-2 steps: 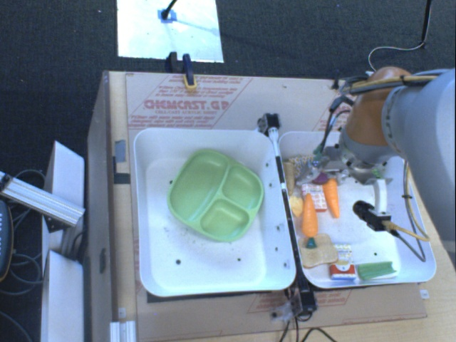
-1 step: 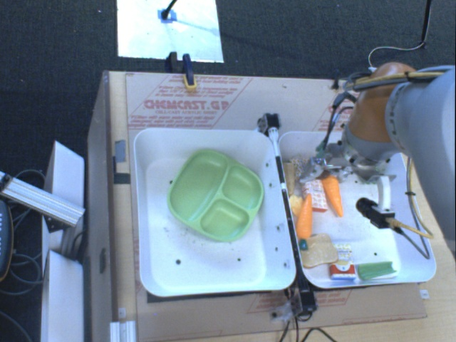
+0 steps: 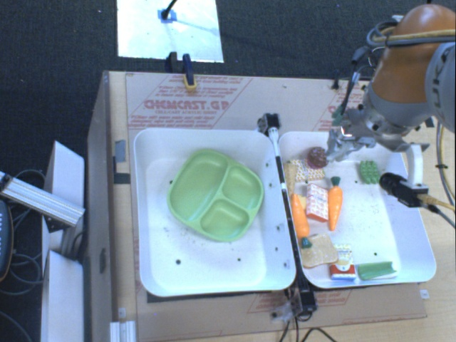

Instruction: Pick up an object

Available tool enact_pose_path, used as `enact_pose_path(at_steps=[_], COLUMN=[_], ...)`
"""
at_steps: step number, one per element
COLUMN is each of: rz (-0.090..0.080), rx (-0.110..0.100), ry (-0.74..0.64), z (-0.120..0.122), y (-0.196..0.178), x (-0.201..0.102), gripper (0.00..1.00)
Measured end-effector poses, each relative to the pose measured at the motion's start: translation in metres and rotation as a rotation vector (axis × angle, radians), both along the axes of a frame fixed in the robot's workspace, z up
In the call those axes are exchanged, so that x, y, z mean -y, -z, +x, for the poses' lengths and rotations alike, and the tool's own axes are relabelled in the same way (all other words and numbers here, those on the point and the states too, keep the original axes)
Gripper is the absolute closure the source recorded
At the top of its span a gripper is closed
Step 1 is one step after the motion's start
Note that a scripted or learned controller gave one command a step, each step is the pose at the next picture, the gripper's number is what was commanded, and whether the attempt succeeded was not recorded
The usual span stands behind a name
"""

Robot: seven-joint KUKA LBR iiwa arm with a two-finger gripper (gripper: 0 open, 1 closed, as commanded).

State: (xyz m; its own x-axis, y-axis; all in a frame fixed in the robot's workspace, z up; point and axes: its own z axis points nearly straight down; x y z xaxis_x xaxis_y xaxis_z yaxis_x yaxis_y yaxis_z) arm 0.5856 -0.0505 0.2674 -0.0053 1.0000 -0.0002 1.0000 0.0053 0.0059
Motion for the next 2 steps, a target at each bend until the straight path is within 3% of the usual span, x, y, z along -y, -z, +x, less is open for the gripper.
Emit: enact_pose_path(at_steps=[1, 2], rz=[0.000, 0.000], rx=[-0.003, -0.009], ry=[0.000, 0.004], z=[-0.001, 0.022], y=[0.001, 0.116], x=[0.000, 0.036], gripper=[0.00, 0.00])
